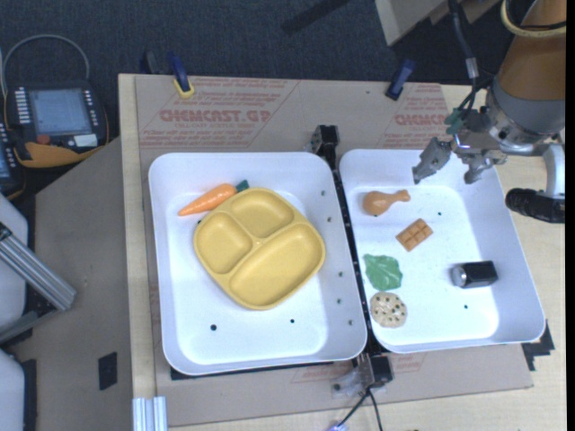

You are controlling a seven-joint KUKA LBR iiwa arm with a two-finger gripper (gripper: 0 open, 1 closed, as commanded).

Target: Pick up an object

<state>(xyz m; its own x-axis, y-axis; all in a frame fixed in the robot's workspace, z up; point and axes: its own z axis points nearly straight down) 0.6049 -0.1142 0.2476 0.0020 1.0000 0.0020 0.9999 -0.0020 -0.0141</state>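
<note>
- Claw (455, 163): we record it at the upper edge of the right bin, hanging from the grey arm (530, 79) that enters from the right. Its two fingers are spread wide apart, one pointing down-left and one down-right, with nothing between them. We see it touching none of the items.
- Right bin (512, 268), white and shallow, on the desk (296, 106). We count five items in it, all lying apart from one another:
  - a chicken drumstick (385, 202), near the top left, the closest item to the claw, below and left of it;
  - a brown waffle piece (414, 235), just below and right of the drumstick;
  - a green lettuce leaf (384, 271), by the left wall;
  - a speckled cookie (388, 309), directly below the leaf;
  - a small black block (473, 275), toward the right side.
- Left bin (171, 268), white and shallow, beside the right one. We list two items:
  - a yellow divided plate (259, 248) with three compartments, lying in the middle;
  - a carrot (208, 199), at the plate's upper-left rim, touching or nearly touching it.
</note>
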